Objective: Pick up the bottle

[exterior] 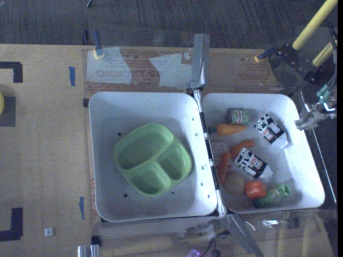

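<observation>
A small green bottle [275, 194] lies on its side in the right bin [306, 165], near that bin's front right corner, with a red toy vegetable [255, 189] touching its left end. My gripper [311, 120] hangs at the right bin's far right rim, well behind the bottle and apart from it. It is small and blurred against the bench edge. Nothing shows between it and the bottle.
The right bin also holds two cow-patterned cartons [269, 128] [251, 164], a dark can [238, 115], several orange carrots [231, 128] and a pale round item [234, 183]. A green divided plate [153, 158] lies in the left bin [102, 122].
</observation>
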Controlling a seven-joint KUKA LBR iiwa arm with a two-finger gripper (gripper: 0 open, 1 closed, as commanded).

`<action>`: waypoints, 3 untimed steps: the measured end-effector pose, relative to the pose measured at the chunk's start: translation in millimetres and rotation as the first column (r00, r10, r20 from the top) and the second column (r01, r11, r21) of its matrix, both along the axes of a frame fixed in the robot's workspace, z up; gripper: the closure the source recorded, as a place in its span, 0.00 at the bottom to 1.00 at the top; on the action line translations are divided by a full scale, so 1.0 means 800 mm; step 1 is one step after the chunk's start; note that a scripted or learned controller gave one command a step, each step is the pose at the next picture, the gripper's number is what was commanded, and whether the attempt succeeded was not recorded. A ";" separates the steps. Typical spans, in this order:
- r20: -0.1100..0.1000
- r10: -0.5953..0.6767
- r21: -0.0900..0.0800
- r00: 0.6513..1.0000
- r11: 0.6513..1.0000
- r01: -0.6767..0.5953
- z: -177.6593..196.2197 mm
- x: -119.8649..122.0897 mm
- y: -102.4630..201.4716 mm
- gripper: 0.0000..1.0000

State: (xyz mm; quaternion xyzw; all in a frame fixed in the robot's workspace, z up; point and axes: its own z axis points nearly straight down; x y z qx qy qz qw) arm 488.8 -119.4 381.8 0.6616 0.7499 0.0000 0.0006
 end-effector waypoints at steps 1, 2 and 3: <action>-0.001 -0.036 0.001 0.999 0.999 0.036 -0.106 -0.011 0.027 1.00; 0.001 -0.016 0.000 1.000 1.000 0.016 0.067 0.004 0.038 1.00; -0.002 -0.352 0.000 0.936 0.936 0.352 0.066 -0.004 0.072 1.00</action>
